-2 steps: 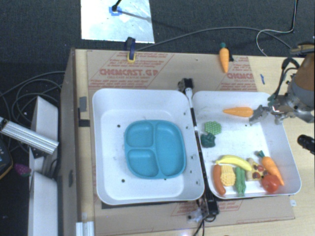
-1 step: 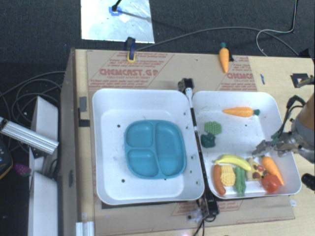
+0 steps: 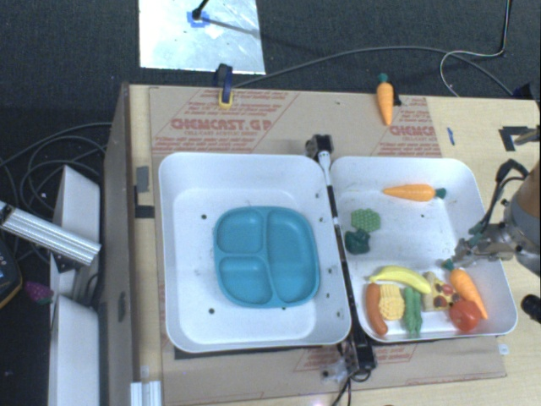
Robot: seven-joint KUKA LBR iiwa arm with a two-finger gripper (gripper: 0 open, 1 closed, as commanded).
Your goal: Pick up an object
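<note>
Carrot (image 3: pixel 467 289) lies in the right bin (image 3: pixel 461 172), near its right wall, and we see its long axis run on a slant from upper left to lower right, beside a tomato (image 3: pixel 463 315) at its lower end. We find the pincer (image 3: pixel 470 249) just above the carrot's upper end; how wide it stands we cannot tell. A blue plate (image 3: pixel 266 255) sits in the left bin (image 3: pixel 190 176).

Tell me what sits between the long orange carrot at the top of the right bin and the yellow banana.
In the camera view, nothing: bare white bin floor separates the long orange carrot from the yellow banana.
</note>
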